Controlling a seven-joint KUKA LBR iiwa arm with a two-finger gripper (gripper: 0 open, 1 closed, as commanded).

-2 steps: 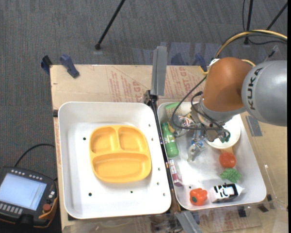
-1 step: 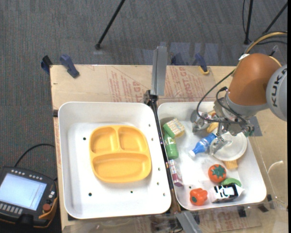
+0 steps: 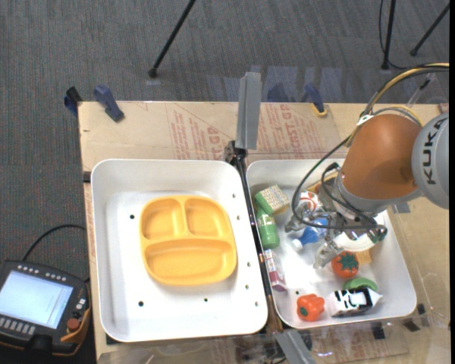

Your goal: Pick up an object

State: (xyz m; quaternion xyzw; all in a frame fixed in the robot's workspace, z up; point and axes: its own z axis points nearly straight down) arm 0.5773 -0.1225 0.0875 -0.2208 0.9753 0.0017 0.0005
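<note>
The right bin (image 3: pixel 400 275) holds several small objects: a green bottle (image 3: pixel 267 230), a pale checkered block (image 3: pixel 272 199), a blue piece (image 3: pixel 311 234), a red tomato-like toy (image 3: pixel 346 264), an orange pepper-like toy (image 3: pixel 310 307) and a black, white and green toy (image 3: pixel 356 296). My gripper (image 3: pixel 324 233) hangs low over the middle of this bin, just above the blue piece and left of the tomato toy. Nothing is visibly held between its fingers. The orange-banded wrist (image 3: pixel 379 158) hides the bin's back right part.
The left bin (image 3: pixel 110 203) holds a yellow divided plate (image 3: pixel 188 239). A pink-and-white packet (image 3: pixel 272 271) lies along the right bin's left wall. A grey post (image 3: pixel 248 112) stands behind the divider between the bins. A teach pendant (image 3: pixel 34 302) lies at lower left, off the bench.
</note>
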